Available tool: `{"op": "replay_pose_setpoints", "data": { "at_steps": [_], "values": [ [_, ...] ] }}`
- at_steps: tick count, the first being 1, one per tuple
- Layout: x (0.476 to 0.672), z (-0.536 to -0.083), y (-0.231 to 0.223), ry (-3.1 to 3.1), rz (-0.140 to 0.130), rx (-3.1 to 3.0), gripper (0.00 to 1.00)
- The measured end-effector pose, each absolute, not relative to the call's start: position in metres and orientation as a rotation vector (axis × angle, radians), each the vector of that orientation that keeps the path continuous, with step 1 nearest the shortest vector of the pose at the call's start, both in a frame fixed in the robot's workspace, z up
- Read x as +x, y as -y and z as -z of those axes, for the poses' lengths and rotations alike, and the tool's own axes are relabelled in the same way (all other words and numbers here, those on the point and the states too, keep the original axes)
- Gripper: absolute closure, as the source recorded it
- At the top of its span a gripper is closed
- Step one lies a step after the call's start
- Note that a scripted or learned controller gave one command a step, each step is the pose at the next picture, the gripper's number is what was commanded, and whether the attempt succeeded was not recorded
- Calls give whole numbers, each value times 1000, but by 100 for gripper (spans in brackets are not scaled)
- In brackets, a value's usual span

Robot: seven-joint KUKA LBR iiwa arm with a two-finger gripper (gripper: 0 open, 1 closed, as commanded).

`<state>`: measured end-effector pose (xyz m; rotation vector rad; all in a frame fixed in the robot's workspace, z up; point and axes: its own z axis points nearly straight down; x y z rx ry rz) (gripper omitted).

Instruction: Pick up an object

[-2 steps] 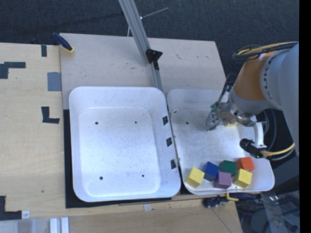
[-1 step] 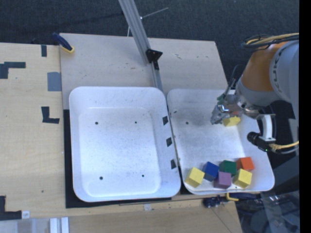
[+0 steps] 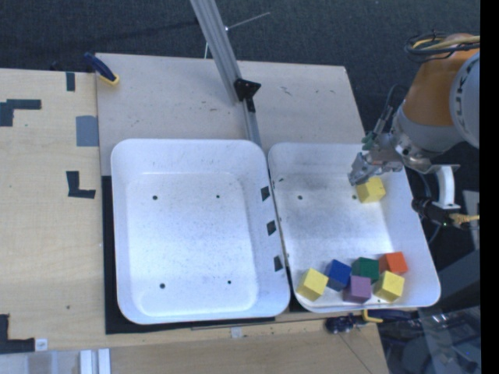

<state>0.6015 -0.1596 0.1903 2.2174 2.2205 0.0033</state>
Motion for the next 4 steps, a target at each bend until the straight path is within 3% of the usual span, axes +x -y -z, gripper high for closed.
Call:
{"op": "replay_pose_setpoints", "data": {
  "at_steps": [1,4],
  "values": [
    [594,-246,165,-2219,-3,2218,100],
    [554,-238,0,-2232,2,2217,100]
  ]
}}
